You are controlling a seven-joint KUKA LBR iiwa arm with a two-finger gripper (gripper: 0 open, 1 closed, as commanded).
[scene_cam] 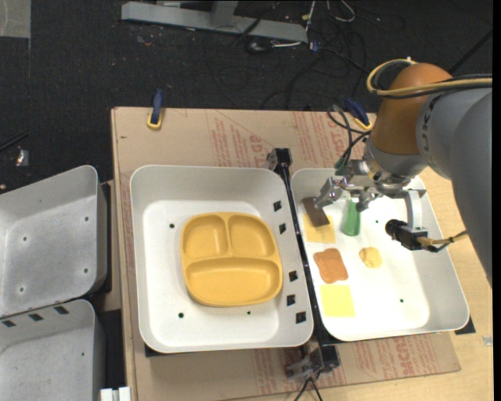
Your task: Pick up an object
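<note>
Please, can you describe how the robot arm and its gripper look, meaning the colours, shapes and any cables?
The arm is thick, rounded and grey, with a glossy orange band above the wrist. A thin yellow cable loops over the top of that band. The gripper is a small assembly of grey and silver metal parts with dark fingers. A black part with a thin cable hangs beside it.

A brown board covers the bench, and the left white bin sits on it, holding a yellow divided plate at its middle, two small compartments toward the far side and one long one nearer. A yellow-and-blue clamp grips the board's far left edge. Off the board's left edge lie two grey perforated metal trays. Beyond the far edge, black cables trail over dark floor near a grey bar.
</note>
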